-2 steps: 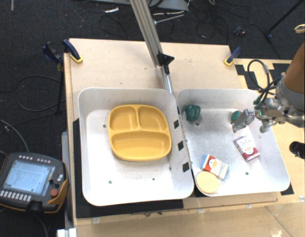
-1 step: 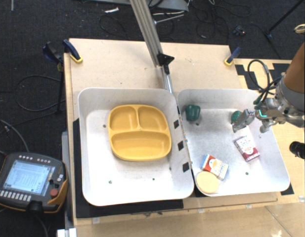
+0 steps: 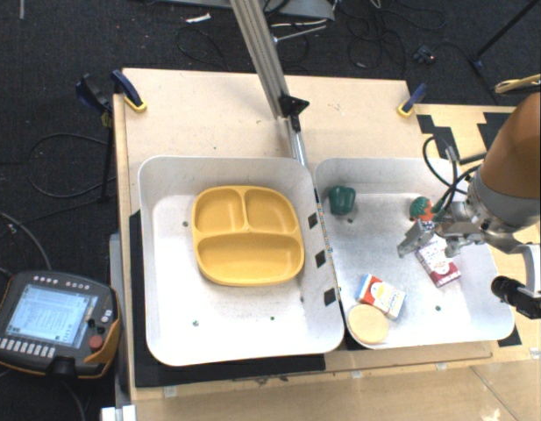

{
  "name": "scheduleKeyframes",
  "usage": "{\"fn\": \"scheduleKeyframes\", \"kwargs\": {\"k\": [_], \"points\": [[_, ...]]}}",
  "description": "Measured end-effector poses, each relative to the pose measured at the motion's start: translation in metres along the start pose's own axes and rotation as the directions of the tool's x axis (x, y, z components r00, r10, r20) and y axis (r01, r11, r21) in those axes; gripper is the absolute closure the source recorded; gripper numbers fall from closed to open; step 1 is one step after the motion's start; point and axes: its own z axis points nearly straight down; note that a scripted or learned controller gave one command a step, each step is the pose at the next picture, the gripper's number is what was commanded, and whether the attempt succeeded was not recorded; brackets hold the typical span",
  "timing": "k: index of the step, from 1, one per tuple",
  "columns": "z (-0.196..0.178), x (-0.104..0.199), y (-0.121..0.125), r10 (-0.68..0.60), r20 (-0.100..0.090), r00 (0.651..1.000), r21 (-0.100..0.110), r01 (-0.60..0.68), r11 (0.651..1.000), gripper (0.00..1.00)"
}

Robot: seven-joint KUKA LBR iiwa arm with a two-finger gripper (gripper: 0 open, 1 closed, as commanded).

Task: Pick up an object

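Observation:
My gripper [image 3: 425,238] hangs low over the right bin [image 3: 480,323], reaching in from the right. Just below it and touching its outline lies a red and white carton [image 3: 439,265]; whether the carton is gripped cannot be seen. A small teal object [image 3: 420,207] sits right behind the gripper. A dark green cup [image 3: 342,200] stands at the bin's back left. Near the front, a small colourful box [image 3: 381,295] lies beside a tan round disc [image 3: 370,324].
The left bin [image 3: 165,323] holds a yellow divided plate [image 3: 248,235]. A metal pole [image 3: 263,46] slants over the back of the bench. A teach pendant [image 3: 51,321] lies on the floor at the lower left.

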Motion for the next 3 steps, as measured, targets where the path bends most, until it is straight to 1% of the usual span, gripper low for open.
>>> {"fn": "scheduleKeyframes", "kwargs": {"k": [1,2,3], "points": [[0.044,-0.003,-0.001,0.000,0.000,1.000,-0.001,0.000,1.000,0.00],[0.097,-0.002,-0.002,0.000,0.000,1.000,-0.001,0.000,1.000,0.00],[0.084,-0.002,0.000,0.000,0.001,1.000,-0.007,0.000,1.000,1.00]]}}
